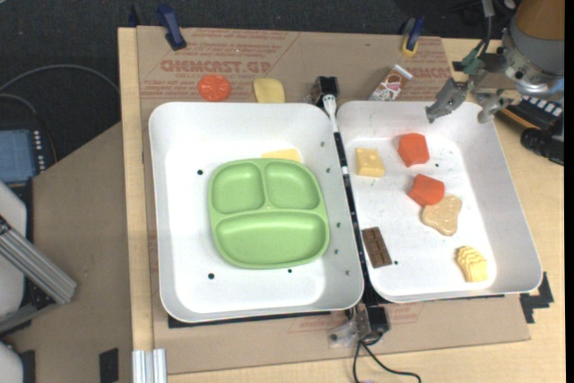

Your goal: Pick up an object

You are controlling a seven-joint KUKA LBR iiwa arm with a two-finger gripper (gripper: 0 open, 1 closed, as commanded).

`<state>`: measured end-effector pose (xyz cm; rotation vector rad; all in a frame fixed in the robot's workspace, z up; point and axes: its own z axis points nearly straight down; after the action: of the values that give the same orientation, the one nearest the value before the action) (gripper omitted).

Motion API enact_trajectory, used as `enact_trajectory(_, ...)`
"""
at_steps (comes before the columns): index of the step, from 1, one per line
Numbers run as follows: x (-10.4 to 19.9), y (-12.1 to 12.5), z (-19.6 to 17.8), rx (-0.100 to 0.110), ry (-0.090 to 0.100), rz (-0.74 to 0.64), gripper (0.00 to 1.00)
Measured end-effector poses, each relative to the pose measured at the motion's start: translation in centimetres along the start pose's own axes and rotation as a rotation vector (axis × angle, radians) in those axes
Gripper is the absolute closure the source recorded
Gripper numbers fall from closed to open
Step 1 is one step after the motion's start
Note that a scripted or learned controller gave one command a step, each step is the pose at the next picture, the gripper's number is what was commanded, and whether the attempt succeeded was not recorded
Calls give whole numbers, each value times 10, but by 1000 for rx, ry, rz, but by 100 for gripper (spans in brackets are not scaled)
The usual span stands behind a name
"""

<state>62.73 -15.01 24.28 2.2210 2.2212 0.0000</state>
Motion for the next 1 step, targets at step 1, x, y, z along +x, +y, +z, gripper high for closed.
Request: enact_trajectory(1,-24,39,113,6,0,-1,0)
